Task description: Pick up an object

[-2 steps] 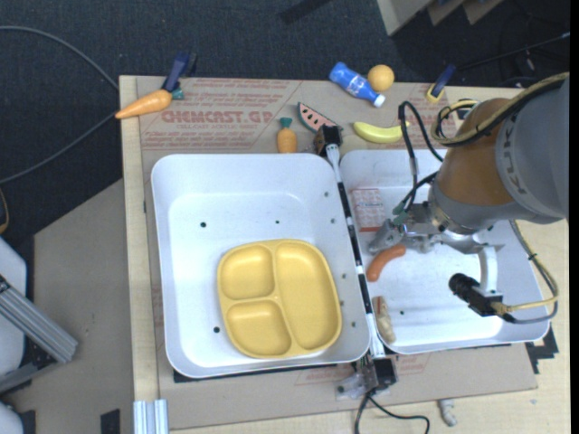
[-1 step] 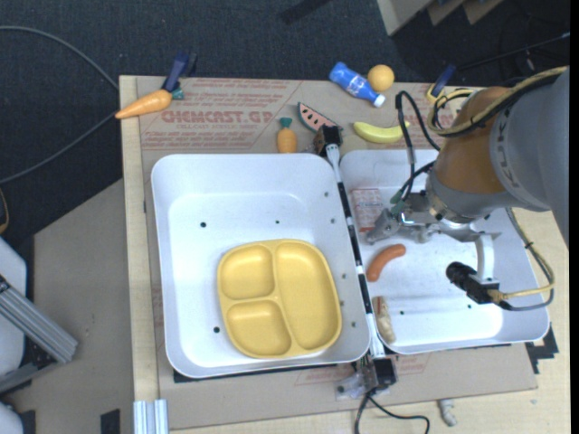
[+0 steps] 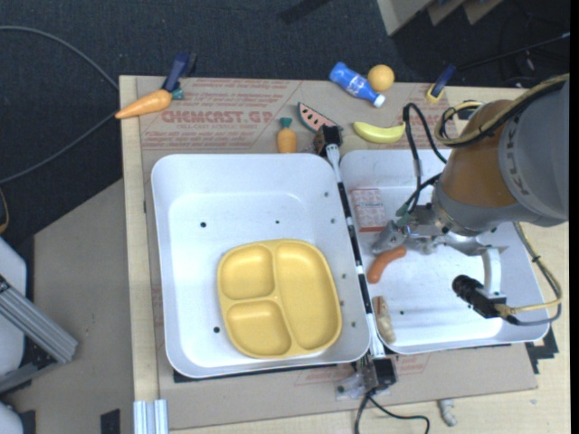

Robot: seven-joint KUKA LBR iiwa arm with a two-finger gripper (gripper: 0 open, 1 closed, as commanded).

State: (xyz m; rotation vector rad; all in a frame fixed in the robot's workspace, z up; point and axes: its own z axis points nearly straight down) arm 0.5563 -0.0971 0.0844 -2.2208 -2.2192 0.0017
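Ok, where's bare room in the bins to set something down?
Widest: in the left bin, between the plate and the back wall. The right bin is crowded: the arm hangs over it, gripper beside an orange piece, a brown piece in a front corner. Only a strip along its front wall is bare.

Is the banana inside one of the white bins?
No, the banana lies on the bench just beyond the far rim of the right bin, not inside it.

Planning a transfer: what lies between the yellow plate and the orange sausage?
Camera view: only bare bin floor and the bins' adjoining rims separate yellow plate from orange sausage.
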